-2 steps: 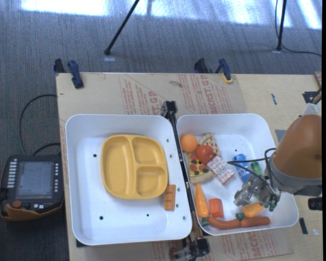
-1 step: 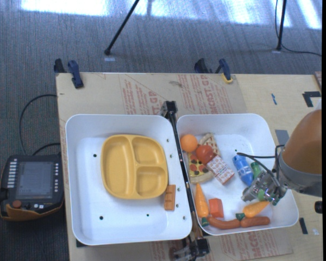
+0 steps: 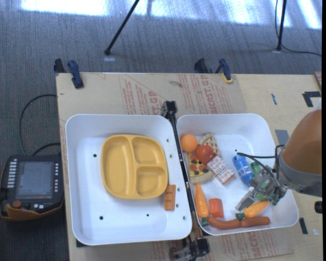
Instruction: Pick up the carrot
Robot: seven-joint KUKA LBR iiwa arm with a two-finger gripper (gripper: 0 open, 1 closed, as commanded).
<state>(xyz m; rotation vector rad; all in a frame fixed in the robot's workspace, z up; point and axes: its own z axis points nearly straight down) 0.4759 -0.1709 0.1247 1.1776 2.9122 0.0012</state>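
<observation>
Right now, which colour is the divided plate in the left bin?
Yellow: the divided plate, seen in the camera view.

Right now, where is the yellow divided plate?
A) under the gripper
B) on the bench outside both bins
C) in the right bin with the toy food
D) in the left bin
D: the yellow plate lies flat in the left bin, while the toy food, a carrot among it, and the gripper are over in the right bin.
</observation>
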